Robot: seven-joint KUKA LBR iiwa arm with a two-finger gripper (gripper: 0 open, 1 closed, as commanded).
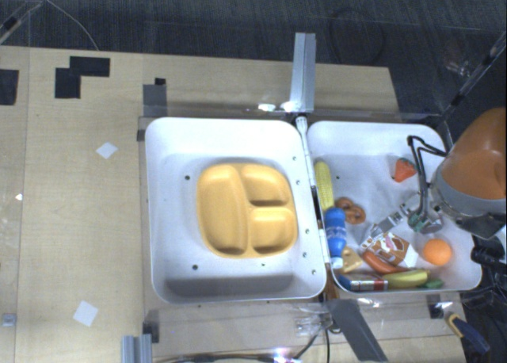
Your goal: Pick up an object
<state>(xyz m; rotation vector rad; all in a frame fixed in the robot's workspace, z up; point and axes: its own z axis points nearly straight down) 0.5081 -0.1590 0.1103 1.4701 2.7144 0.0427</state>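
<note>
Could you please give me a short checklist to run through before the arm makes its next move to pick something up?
1. Hand is over the right bin, where the objects lie: ok.
2. An object is held between its fingers: cannot tell; the wrist hides much of it.
3. Targets close by: the orange ball and the pile with the snack packet lie just below the hand: ok.
4. Clear room around a target: not ok; the packet, banana and blue bottle are crowded together along the bin's near wall.
5. Left bin holds the yellow divided tray, away from the arm's path: ok.
</note>
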